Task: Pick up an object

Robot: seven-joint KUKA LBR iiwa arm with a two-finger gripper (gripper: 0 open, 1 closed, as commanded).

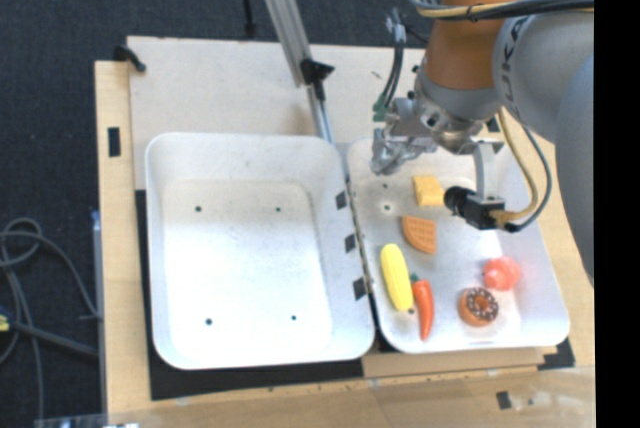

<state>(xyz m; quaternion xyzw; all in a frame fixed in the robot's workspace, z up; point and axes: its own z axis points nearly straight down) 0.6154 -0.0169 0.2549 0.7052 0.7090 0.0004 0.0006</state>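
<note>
Camera view: end effector (388,159) near cheese block (428,191), croissant (420,235).

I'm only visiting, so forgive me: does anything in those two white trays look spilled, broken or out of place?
Nothing stands out. The corn, carrot, doughnut and other toy foods lie intact inside the right bin.

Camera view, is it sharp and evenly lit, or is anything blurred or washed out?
Camera view: soft overall; the left bin looks bright with faint detail; the gripper is blurry against the right bin; the corn and carrot keep clear colour; the dark floor loses detail.
</note>
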